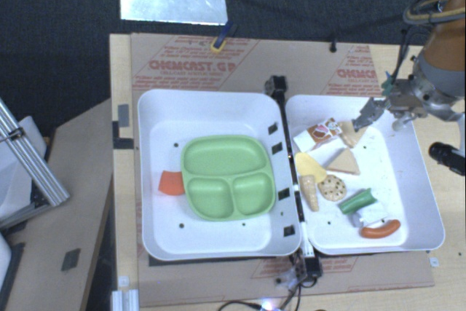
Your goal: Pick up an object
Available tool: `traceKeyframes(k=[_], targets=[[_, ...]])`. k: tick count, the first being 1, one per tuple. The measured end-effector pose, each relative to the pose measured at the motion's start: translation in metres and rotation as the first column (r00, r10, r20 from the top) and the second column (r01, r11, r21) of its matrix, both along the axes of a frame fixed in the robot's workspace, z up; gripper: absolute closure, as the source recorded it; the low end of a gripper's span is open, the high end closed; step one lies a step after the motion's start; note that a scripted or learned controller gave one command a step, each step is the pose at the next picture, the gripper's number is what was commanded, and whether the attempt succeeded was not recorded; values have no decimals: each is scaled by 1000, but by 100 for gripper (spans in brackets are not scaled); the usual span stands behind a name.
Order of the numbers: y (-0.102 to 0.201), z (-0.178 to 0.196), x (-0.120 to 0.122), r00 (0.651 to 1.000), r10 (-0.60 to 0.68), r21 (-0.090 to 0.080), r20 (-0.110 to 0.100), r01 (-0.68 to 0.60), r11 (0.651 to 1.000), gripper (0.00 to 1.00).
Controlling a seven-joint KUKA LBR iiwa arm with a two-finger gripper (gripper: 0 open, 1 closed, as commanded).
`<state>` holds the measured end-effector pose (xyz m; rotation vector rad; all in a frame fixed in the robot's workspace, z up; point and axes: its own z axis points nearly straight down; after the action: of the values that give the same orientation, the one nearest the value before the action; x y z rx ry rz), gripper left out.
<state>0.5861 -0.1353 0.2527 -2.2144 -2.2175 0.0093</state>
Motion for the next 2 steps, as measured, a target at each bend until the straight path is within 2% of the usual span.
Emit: traceKeyframes(k=[1, 2], targets=[[0, 6, 2, 1000, 2, -2, 11, -2, 1000, 0], [3, -35, 4, 1000, 1, -1, 9, -1, 1000, 0]])
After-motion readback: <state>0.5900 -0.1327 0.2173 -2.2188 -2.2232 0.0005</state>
